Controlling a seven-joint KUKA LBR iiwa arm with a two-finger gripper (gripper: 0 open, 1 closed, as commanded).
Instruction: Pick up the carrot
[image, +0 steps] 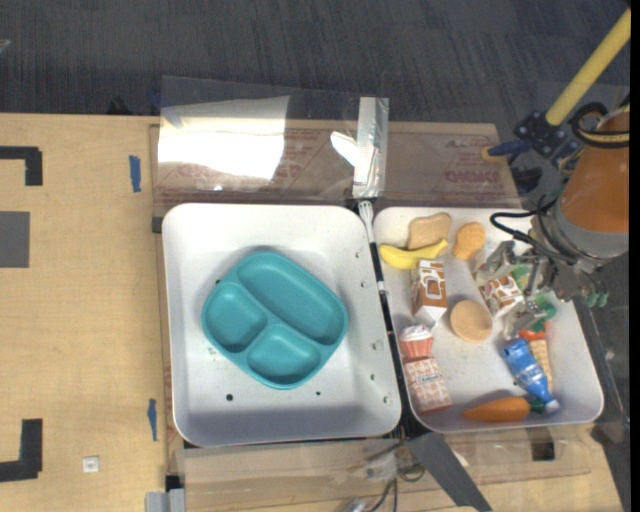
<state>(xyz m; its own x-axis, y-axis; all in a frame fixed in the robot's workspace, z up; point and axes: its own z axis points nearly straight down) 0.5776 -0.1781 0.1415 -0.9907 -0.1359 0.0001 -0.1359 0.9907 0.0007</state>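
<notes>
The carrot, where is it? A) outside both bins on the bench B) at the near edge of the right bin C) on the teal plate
B: the carrot lies in the right bin along its near edge, just below the blue tube.

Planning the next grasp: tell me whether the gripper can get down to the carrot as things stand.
Probably yes. The carrot lies bare at the near edge of the right bin, nothing on top. The blue bottle touches its right end, so the gripper has little room there.
</notes>
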